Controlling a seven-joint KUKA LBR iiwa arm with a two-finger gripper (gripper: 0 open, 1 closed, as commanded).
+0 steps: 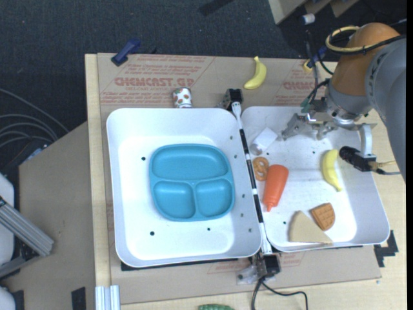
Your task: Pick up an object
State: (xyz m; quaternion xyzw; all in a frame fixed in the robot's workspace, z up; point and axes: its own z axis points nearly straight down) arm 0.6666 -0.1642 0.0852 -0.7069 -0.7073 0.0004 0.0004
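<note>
Tool (310,124), grip state unclear, hovers near the carrot (275,186) and banana (331,168).

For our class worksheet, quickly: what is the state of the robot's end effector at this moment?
End effector: over the far part of the right shallow white bin; open or closed cannot be told, and nothing visibly held.

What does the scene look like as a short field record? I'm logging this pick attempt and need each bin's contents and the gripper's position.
left bin: blue divided tray
right bin: carrot, banana, pretzel, bread wedge, brown pastry, white block
outside bins: second banana, small patterned cup
gripper: over the right bin's upper part, holding nothing visible
</note>
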